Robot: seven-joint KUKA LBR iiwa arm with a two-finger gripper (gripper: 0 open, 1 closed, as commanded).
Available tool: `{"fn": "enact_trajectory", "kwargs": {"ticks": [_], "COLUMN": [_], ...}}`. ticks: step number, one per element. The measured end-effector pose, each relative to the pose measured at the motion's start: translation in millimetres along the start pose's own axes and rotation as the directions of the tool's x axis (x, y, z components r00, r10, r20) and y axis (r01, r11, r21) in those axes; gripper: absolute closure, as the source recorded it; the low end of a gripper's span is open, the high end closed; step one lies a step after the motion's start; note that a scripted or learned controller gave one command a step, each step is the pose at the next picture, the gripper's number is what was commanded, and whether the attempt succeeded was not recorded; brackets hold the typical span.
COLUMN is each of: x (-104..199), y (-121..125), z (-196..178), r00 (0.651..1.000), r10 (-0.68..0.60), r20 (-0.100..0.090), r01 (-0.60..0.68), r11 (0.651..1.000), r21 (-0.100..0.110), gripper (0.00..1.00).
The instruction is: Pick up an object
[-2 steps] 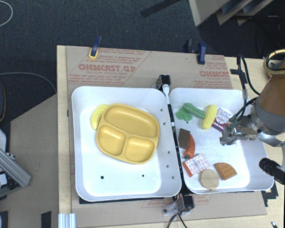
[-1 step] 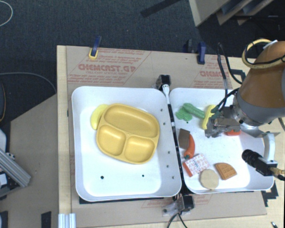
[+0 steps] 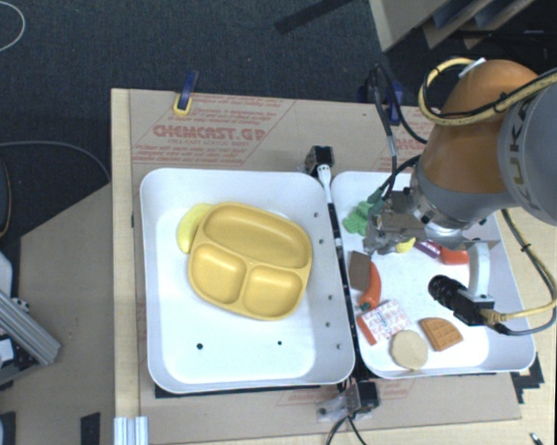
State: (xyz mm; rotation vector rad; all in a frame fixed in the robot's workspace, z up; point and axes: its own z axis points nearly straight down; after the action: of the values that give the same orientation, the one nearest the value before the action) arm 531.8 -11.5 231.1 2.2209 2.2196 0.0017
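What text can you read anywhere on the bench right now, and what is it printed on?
"CHEMCAST G.P": large red print on the brown paper-covered board behind the bins.
Smaller red lines above and below it: too blurred to read.
Red-and-white packet in the right bin: has print, too small to read.

A brown cardboard sheet with red printing point(image 3: 209, 128) is lying under two shallow white plastic bins, the left bin point(image 3: 165, 350) and the right bin point(image 3: 511, 348) sitting side by side. A blue-and-yellow clamp point(image 3: 184, 95) is gripping the sheet's far edge. Dark carpet point(image 3: 102, 37) is surrounding the bench.
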Motion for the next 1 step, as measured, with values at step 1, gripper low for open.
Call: {"fn": "enact_trajectory", "kwargs": {"ticks": [1], "x": [49.2], "y": [11.2], "z": [13.9], "r00": [1.000], "r10": [0.000], "r20": [0.001], "r01": [0.000], "r11": [1.000], "r21": [0.000], "gripper": [1.00]}}
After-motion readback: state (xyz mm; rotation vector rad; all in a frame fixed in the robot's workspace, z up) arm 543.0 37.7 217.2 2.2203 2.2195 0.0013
